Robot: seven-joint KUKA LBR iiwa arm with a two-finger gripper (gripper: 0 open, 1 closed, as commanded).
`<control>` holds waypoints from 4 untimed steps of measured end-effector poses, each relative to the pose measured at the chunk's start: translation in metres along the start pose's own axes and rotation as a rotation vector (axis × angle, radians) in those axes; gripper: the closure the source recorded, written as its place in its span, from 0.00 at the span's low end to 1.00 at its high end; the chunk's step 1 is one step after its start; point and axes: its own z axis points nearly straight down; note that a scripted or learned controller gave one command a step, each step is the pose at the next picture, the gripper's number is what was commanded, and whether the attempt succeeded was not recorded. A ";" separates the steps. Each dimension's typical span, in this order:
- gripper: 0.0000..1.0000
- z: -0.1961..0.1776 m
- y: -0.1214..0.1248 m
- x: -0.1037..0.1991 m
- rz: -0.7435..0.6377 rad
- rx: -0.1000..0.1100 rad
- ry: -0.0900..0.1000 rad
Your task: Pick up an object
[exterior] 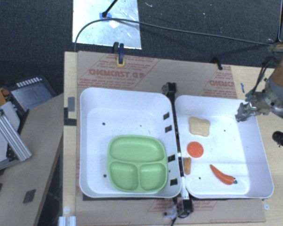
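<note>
Grey arm [279, 88] at far right, end effector [244, 111] low, tilted leftward

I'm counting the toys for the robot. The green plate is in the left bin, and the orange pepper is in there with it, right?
Not quite. The camera view shows the green plate in the left bin, but the orange pepper lies in the right bin, near its front, with the red round piece and the tan piece.
</note>
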 end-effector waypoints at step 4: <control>1.00 -0.046 -0.008 0.157 -0.004 0.005 0.004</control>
